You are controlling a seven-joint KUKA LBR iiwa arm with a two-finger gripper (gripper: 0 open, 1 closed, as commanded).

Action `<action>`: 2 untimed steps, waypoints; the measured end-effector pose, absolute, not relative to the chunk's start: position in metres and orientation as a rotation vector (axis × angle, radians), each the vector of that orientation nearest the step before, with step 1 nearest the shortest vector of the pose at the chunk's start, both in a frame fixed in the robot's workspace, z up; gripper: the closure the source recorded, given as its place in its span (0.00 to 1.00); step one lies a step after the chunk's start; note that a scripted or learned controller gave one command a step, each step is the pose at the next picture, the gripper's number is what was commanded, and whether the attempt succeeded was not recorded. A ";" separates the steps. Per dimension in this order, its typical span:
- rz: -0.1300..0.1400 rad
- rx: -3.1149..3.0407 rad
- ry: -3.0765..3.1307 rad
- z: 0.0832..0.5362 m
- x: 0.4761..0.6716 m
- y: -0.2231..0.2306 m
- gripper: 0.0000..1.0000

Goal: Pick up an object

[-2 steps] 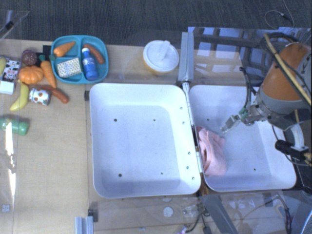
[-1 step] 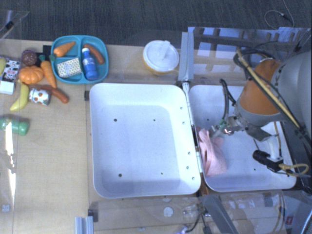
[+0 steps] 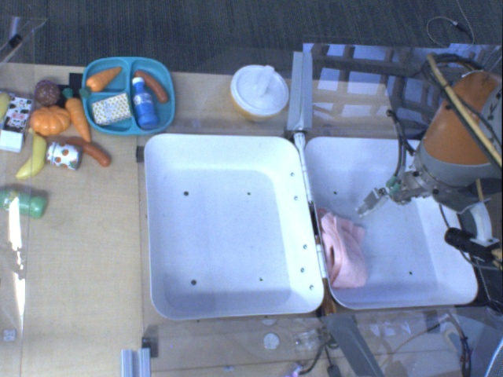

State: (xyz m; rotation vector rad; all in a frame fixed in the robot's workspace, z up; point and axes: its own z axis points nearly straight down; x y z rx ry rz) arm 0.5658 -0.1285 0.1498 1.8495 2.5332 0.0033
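Two shallow bins sit side by side on a wooden bench; the pink cloth (image 3: 343,250) lies crumpled against the left wall of the right bin (image 3: 440,285). Judging by this, the approach is under way: the gripper (image 3: 371,204) hangs just above and right of the cloth, nothing between its jaws, whose spread I cannot tell, and must descend left

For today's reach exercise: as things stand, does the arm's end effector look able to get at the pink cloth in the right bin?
Probably yes: the end effector hangs just above the pink cloth, with nothing between them.
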 end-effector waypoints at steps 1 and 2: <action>0.012 2.018 2.392 0.090 0.549 -0.102 0.00; 0.011 2.021 2.389 0.090 0.582 -0.089 0.00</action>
